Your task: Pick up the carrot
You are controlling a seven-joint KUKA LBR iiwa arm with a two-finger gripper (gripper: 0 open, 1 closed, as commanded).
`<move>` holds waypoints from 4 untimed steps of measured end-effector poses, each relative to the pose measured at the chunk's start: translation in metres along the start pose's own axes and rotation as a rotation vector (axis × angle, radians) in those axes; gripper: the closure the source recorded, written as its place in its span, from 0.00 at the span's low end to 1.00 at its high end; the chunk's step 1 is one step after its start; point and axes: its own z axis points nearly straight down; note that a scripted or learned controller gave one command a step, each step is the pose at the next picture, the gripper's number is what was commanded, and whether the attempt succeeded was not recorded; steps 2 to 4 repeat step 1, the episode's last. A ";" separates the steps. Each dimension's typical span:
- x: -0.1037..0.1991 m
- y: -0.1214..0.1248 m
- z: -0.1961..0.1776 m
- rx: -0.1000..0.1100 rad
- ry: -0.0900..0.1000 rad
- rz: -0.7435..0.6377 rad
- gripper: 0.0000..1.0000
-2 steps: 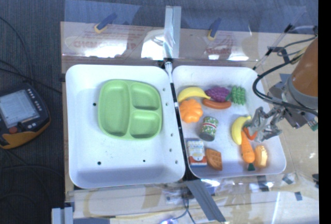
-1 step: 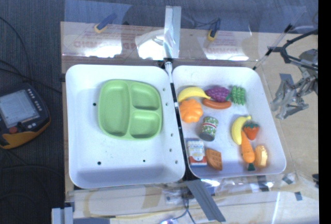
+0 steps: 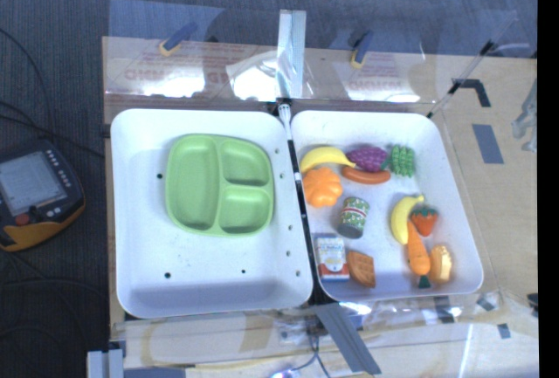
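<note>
The camera view shows a black and orange handheld control pendant (image 3: 35, 193) on the dark floor at far left, beside the wooden counter (image 3: 502, 193). The left shallow white bin (image 3: 140, 280) holds a light green plastic divided plate (image 3: 220, 184). The right shallow white bin (image 3: 454, 184) holds toy foods: a yellow plastic banana (image 3: 321, 158), an orange plastic bell pepper (image 3: 322, 186), a small red and white carton (image 3: 330, 255), a brown cracker-like piece (image 3: 362, 267), a green labelled can (image 3: 353, 216), a purple bunch of grapes (image 3: 369, 158), a red chilli-shaped piece (image 3: 367, 177), and a second banana (image 3: 402, 217) touching a red strawberry (image 3: 424, 219). The orange plastic carrot (image 3: 418, 256) lies near the right bin's lower right corner, its long axis nearly top to bottom, green end toward the bottom rim, just beside a yellow-brown bread-like piece (image 3: 440, 263).
</note>
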 end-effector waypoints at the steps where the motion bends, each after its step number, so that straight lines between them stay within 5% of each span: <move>1: 0.004 0.004 0.131 -0.015 0.011 -0.091 1.00; 4: 0.004 0.004 0.131 -0.015 0.011 -0.091 1.00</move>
